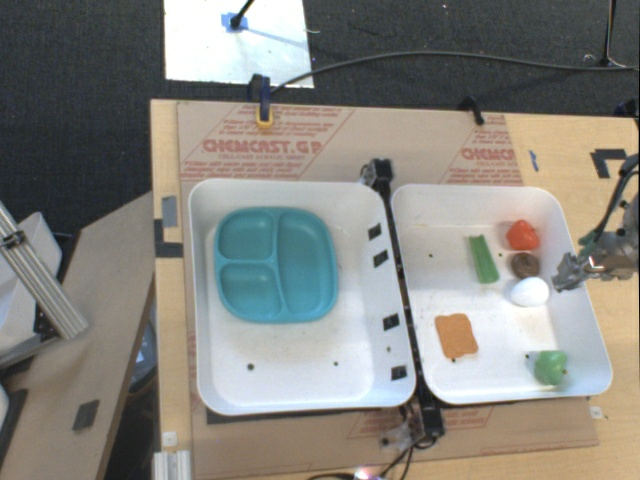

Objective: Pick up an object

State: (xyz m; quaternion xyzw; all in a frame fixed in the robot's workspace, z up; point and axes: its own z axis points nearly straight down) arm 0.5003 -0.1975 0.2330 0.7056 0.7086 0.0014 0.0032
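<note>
Approach is the step in hand, by my reading — nothing is lifted yet, and all the objects lie on the floor of their bins.

The left bin (205, 268) carries a teal divided plate (276, 265), smooth hard plastic with three compartments and rounded corners, sitting toward the bin's upper left.

The right bin (430, 218) holds the candidates. An orange flat piece (456, 335), matte and roughly square, lies near the front edge. A green strip (484, 259), long and thin, lies nearer the back edge. Along the right wall run a red lumpy piece (521, 235), a small brown round thing (525, 264) and a glossy white egg-shaped object (529, 291), each just beside the next. A green rounded lump (550, 367) sits in the front right corner.

The gripper (572, 273) hangs at the right rim, just beside the white egg; whether it is spread or closed I cannot tell. The next move likely calls for a descent over one piece — the egg is nearest, though smooth and round, so probably slippery.
</note>
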